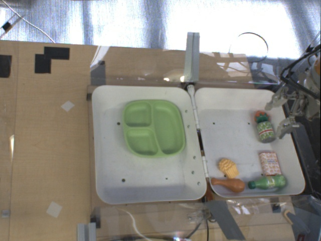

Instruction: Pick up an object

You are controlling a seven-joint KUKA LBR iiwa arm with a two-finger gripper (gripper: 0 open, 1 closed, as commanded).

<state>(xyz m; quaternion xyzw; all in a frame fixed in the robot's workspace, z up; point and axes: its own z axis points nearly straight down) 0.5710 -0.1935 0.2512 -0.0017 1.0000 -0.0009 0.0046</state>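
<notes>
I see the tabletop (45, 149) carrying two white bins. The left bin (108, 185) holds a green divided plate (152, 128). The right bin (225, 134) holds a green-labelled jar (265, 129), a pink carton (269, 162), a green bottle (268, 183), a drumstick (228, 184) and a yellow piece (228, 167). My claw (281, 113) hangs with fingers apart just beside the jar.

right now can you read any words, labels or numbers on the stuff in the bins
None can be read.
Jar: its green label is too blurred to read.
Small box: red and white print, too small to read.
Green bottle: no legible label.
Green plate: no markings that I can see.
</notes>
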